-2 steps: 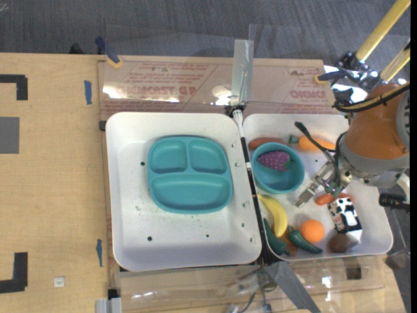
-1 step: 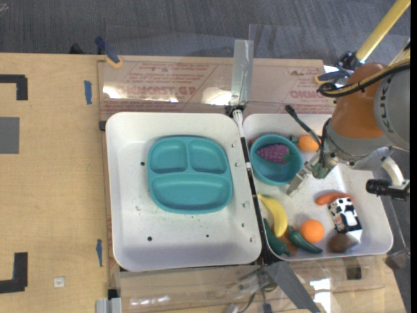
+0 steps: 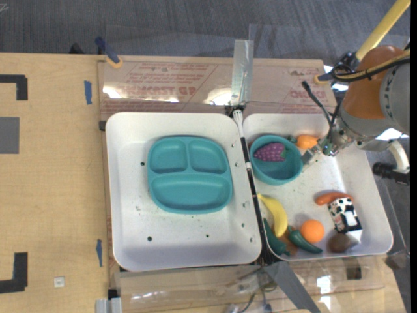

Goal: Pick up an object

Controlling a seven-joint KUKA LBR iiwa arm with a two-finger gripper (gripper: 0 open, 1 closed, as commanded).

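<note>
The right bin holds several toys. A teal bowl with purple grapes in it sits at its far left. A small orange fruit lies just right of the bowl, by the far wall. My gripper hangs low at the far side of this bin, right beside that orange fruit and near the bowl's rim. Nearer the front lie a yellow banana, a round orange, a green pepper, a red-orange sausage shape, a black-and-white cow and a brown lump.
The left bin bears a teal divided plate. A metal divider stands behind the seam between the bins. Brown board covers the bench to the left. The arm's orange band rises at the far right.
</note>
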